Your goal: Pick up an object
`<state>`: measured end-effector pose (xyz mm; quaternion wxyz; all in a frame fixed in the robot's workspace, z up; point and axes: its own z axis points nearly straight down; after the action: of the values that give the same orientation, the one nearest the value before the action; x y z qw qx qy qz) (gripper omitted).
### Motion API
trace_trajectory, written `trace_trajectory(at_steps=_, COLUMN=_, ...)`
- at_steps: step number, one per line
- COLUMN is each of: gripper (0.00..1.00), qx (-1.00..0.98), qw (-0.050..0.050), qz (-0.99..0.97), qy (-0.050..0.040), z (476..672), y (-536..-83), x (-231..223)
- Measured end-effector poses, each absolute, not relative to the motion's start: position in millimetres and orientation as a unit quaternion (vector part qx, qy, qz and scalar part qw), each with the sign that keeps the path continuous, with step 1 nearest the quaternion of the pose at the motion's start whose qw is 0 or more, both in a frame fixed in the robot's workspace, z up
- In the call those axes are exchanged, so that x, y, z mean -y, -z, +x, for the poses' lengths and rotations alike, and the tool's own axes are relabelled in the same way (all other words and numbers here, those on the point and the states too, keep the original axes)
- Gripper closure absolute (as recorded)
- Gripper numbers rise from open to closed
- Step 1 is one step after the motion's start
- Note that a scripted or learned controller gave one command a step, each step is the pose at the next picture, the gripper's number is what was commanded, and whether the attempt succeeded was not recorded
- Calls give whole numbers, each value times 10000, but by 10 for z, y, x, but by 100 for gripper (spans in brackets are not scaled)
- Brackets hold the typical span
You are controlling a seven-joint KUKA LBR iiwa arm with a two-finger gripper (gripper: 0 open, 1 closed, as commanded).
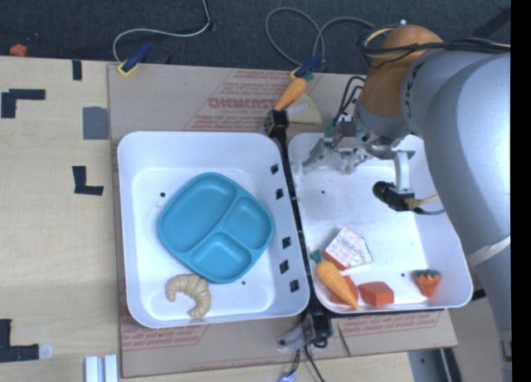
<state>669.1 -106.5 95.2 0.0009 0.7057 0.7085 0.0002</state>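
White plastic bins side by side on cardboard over the bench. Left bin [137, 206]: blue divided plate [216, 227] sits mid-bin, tilted diagonal; croissant [190, 294] lies near the front edge, just below the plate, not touching it afaict.

Right bin [444, 247]: all items bunched toward the front. Carrot [336, 282] w/ green top lies diagonal at the front-left corner, close to the divider. Small red-and-white packet [348, 248] just above it, touching or nearly so. Orange-red block [377, 294] right beside the carrot tip. Strawberry-like toy [427, 282] further rt, apart from the block.

Gripper [336, 153] is over the back-left part of the right bin, well apart from the items at the front. Fingers spread open, nothing between them. Arm w/ orange band [397, 73] comes in from the rt, grey body covering the rt side of the bin.

Second carrot [291, 92] lies outside the bins on the cardboard, behind the divider.
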Motion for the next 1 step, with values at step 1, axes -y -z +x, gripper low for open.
trace_trajectory(at_steps=1, gripper=0, qx=-7075, qw=4, qz=7067, qy=18, z=6680, y=-850, x=953)
